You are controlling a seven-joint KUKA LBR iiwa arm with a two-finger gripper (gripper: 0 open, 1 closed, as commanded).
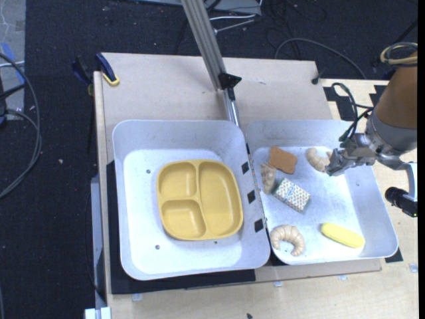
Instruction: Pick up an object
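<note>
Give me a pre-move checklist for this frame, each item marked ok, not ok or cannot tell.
1. Gripper over the right bin, where the objects lie: ok.
2. A target close by: ok, the pale shell-like piece sits just beside the gripper.
3. Object already held: cannot tell, nothing is visible between its tips.
4. Target free of neighbours: ok, the brown block lies apart from it.
5. Other options spread out: ok, the patterned box, croissant and yellow piece are separate.
6. Yellow tray in the left bin away from the arm: ok.
</note>
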